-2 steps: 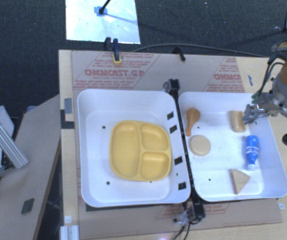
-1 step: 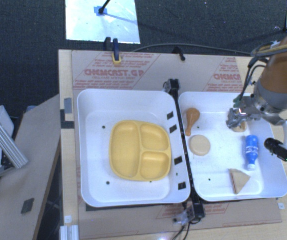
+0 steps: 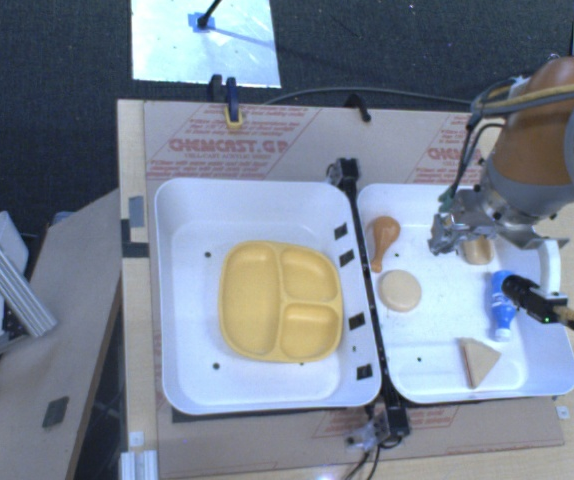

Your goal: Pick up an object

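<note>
In the camera view the gripper (image 3: 450, 234) hangs low over the far part of the right bin (image 3: 422, 388), just left of a small tan object (image 3: 478, 251) (how its jaws stand cannot be told). Open floor lies nearer the middle. A drumstick-shaped piece (image 3: 381, 236), round biscuit (image 3: 400, 290), blue bottle (image 3: 502, 306) and tan wedge (image 3: 478, 360) surround it. The left bin (image 3: 182, 268) holds a yellow divided plate (image 3: 280, 300).

Glossy white plastic bins (image 3: 257, 393), matt yellow plastic tray (image 3: 279, 300)

Grey arm reaching in, hand (image 3: 450, 234) lowered
</note>
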You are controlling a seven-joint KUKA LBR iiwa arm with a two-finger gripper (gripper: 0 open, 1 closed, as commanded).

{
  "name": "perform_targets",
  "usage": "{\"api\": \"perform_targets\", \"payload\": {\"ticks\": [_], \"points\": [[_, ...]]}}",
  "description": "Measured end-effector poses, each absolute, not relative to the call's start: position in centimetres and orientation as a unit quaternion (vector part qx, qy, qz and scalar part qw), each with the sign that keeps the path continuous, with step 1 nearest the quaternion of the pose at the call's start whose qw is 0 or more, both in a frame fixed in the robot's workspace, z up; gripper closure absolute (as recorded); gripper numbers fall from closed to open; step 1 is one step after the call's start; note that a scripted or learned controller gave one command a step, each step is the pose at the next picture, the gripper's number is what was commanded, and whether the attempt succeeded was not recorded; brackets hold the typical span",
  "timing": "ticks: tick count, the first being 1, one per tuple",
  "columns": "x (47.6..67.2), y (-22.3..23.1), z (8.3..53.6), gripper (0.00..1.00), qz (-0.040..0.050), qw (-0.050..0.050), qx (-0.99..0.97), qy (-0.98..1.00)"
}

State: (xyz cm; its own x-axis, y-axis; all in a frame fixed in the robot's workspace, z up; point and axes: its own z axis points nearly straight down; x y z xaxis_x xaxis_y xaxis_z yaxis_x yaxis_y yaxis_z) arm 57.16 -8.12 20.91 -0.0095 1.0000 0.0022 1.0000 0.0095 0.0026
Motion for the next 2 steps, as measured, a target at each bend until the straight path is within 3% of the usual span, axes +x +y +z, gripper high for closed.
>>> {"api": "perform_targets", "payload": {"ticks": [1,2], "points": [[56.9,-2.5,20.9,1.0,0.0013,-0.001,0.703,0.711],[55.1,3.2,20.6,1.0,0.0007,-0.001,0.703,0.711]]}}
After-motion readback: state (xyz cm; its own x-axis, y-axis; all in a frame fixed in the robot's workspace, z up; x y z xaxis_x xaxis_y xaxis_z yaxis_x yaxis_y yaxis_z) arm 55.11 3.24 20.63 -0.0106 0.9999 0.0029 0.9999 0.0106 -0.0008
